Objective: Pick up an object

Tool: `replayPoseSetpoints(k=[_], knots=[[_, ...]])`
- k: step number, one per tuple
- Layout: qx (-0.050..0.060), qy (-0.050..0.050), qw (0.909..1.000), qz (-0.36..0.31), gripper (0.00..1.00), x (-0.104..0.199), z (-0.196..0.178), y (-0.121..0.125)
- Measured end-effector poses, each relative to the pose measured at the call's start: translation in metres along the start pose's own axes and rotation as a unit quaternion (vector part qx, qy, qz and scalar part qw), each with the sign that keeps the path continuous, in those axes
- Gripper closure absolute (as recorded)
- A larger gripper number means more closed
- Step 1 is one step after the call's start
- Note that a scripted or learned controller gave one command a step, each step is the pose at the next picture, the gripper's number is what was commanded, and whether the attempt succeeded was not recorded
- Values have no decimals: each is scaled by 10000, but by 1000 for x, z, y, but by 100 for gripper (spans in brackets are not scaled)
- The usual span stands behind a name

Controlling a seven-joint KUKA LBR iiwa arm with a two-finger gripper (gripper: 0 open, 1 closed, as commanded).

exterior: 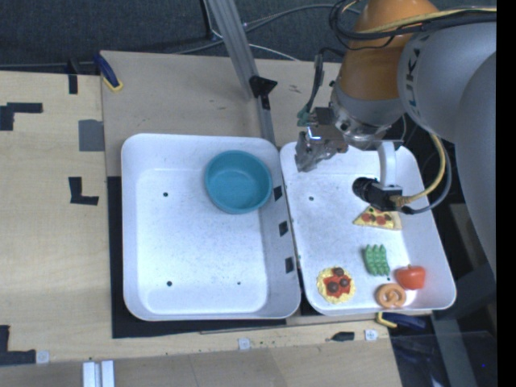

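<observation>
Camera view, looking down at a slant: two shallow white bins side by side on the bench. Left bin (153, 240) has one thing in it, a blue bowl (237, 181), upright, sitting near the bin's top-right corner, close to the wall between the bins. Right bin (322, 216) carries the small stuff, all in its lower and right part: a pizza slice (377, 218) w/ red dots approx mid-right, a green ridged piece (376, 259) just below it, a round mini pizza (335, 284) near the bottom edge, a pretzel-like brown ring (392, 296) at bottom right, and a red tomato-like piece (411, 276) just beside and above that ring, seemingly touching it. Arm (379, 47) comes in from the right, grey body w/ orange band on top, wrist over the top edge of the right bin. Gripper (309, 158) hangs at the right bin's top-left corner, near the divider, tips pointing down at bare white floor. Fingers look pressed close together, w/ nothing between them, though the view is small and a bit blurred there. Gripper is well apart from every toy in the right bin; nearest item is the blue bowl, across the divider to its lower left. A black cable fitting (372, 192) sits just above the pizza slice, under the wrist.
</observation>
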State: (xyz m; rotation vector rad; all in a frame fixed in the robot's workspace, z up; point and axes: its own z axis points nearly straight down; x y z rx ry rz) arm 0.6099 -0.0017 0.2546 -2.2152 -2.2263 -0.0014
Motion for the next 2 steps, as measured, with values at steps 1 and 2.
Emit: replayPoseSetpoints(k=[1, 2], knots=[[1, -3, 10000, 2, 100, 49, -4, -13], [9, -6, 10000, 4, 100, 100, 16, -23]])
